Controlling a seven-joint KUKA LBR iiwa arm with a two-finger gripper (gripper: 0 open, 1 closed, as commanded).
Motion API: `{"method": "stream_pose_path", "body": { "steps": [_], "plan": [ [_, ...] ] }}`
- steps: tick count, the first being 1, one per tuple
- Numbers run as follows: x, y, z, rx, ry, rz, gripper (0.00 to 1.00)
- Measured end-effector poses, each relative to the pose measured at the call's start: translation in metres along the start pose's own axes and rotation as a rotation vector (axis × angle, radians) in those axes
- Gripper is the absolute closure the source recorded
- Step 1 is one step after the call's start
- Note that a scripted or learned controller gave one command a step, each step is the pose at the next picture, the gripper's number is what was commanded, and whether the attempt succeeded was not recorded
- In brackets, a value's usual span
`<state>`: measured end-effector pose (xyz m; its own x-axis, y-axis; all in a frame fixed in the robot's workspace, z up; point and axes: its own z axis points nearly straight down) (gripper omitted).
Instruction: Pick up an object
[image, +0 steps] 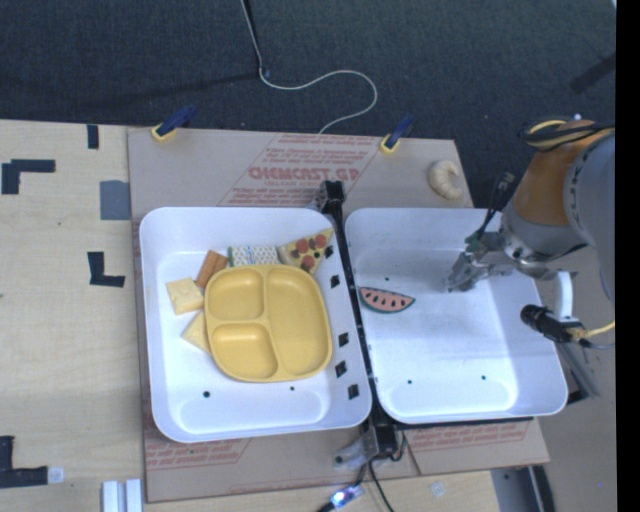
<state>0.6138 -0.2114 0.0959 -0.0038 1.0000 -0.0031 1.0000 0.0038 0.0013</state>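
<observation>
Surface: light wood-tone top with black tape marks at left; a brown cardboard sheet with red print lies on it under both bins, clamped at its far edge by two blue-yellow clips.
Left bin: white, shallow, touching the right bin along a black-marked divider edge.
Right bin: white, shallow, mostly bare floor; holds the watermelon slice and the end effector.
Arm: grey with orange band, enters from the right, wrist over the right bin's far right part.
Yellow plate: three-compartment plastic plate, sits in the middle of the left bin, flat.
End effector: low over the right bin floor, right of centre; fingers too small and dark, cannot tell whether they are apart or together; nothing visible between them.
Watermelon slice: toy, red with green rind, lies flat in the right bin near its left wall; apart from the end effector, to its left.
Toy food pieces: tan and orange pieces just beside the plate's left rim; more small colourful ones along its far rim.
Beige lump: on the cardboard, beyond the right bin's far edge.
White cable: loops on the dark floor beyond the surface.
</observation>
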Motion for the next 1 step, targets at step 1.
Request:
{"method": "stream_pose_path", "body": {
  "steps": [1],
  "plan": [
    [0.0100, 0.0019, -0.0476, 0.000, 0.003, 0.002, 1.00]
  ]
}}
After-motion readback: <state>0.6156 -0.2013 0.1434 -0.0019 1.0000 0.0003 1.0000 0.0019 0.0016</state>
